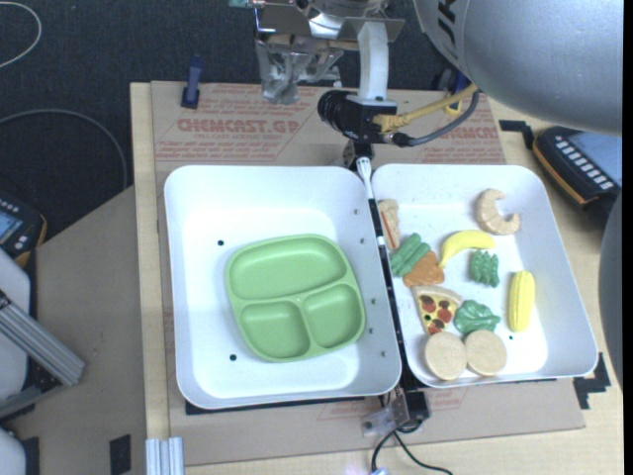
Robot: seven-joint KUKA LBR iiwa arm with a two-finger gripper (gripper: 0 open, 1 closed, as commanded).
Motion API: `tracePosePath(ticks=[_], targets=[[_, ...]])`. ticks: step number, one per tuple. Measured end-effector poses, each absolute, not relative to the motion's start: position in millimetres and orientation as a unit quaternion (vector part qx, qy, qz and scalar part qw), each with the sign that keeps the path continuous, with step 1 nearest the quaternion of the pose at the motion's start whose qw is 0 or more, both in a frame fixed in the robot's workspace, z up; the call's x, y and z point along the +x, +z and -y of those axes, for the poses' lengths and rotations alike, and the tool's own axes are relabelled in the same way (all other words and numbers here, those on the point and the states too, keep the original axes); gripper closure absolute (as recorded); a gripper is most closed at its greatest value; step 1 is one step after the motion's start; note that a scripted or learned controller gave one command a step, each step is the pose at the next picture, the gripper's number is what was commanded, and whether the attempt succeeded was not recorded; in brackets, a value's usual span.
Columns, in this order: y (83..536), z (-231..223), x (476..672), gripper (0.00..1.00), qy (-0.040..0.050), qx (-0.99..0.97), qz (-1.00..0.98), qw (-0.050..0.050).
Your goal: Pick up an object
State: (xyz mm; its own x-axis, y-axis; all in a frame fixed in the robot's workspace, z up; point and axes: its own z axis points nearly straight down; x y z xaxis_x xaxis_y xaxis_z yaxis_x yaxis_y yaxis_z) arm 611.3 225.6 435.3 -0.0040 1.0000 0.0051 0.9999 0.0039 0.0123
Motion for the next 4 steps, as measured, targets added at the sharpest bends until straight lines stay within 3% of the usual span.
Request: tracePosePath(ticks=[1,2,3,4], targets=[[320,-224,524.2,1.00,-0.0047,0.706,-0.708,-0.003],[334,-225,528.3,1.00,0.0003,0.706,-0.708,0.000],[337,-220,482.0,1.00,-0.0019,0.706,-0.708,-0.001],[268,-225,542.9,1.00,-0.0004,0.708,-0.706,0.000]])
